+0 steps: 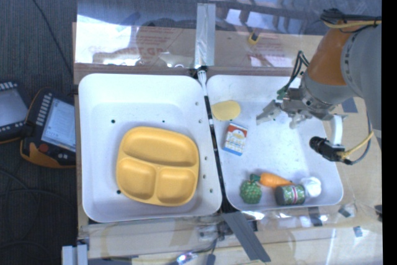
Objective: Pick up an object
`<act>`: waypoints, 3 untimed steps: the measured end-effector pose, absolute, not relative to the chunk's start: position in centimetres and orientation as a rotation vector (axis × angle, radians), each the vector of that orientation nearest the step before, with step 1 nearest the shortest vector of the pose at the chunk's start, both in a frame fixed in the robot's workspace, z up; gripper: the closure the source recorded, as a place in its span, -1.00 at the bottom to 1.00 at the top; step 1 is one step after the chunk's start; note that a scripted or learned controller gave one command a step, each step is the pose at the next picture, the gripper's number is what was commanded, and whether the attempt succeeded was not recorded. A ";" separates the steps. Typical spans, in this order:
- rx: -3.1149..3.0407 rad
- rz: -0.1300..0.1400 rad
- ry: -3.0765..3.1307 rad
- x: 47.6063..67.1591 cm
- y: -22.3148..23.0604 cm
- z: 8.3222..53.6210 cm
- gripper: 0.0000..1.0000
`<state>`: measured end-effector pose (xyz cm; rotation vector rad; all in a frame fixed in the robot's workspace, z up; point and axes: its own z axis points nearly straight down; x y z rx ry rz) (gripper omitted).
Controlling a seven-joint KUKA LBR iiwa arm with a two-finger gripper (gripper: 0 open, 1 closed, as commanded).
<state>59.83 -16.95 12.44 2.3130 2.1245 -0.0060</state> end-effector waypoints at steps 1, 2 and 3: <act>2.299 -0.003 2.142 65.1 -11.8 11.6 -1.00; 2.314 -0.005 2.121 64.5 -20.4 10.9 -1.00; 2.223 -0.004 2.220 66.3 -12.6 10.9 -1.00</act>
